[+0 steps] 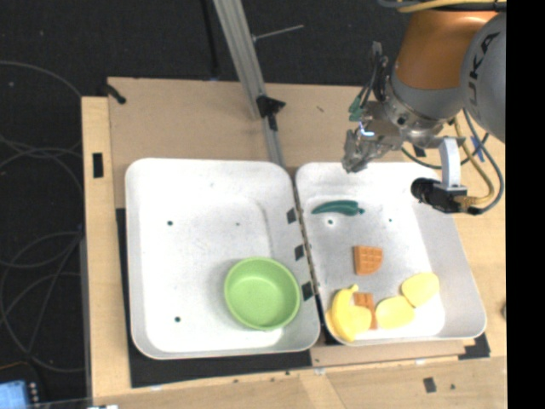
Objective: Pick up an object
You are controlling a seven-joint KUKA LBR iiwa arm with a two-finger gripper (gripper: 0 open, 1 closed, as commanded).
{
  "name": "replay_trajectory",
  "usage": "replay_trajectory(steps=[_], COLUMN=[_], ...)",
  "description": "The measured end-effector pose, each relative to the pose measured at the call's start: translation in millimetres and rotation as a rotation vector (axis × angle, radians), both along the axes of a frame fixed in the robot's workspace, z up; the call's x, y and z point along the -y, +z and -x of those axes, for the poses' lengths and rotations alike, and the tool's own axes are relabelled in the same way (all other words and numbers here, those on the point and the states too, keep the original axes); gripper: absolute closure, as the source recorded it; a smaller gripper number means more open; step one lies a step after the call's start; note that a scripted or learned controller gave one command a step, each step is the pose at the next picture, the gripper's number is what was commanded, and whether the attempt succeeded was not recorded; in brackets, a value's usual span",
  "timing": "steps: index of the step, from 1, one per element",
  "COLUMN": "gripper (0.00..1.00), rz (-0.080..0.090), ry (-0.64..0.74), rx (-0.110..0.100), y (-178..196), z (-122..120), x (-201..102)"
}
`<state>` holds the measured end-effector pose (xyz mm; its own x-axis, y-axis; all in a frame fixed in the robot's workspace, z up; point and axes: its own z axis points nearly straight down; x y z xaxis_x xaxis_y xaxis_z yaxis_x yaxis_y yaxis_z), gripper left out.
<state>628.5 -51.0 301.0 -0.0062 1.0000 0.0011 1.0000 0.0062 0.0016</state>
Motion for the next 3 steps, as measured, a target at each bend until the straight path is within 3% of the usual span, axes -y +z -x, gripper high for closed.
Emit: replay_trajectory(steps=[3], gripper=[1.00], rz=[0.001], ry=[0.000], rx=[-0.003], y=[-25.6], z=[72.9], x=[-132.0])
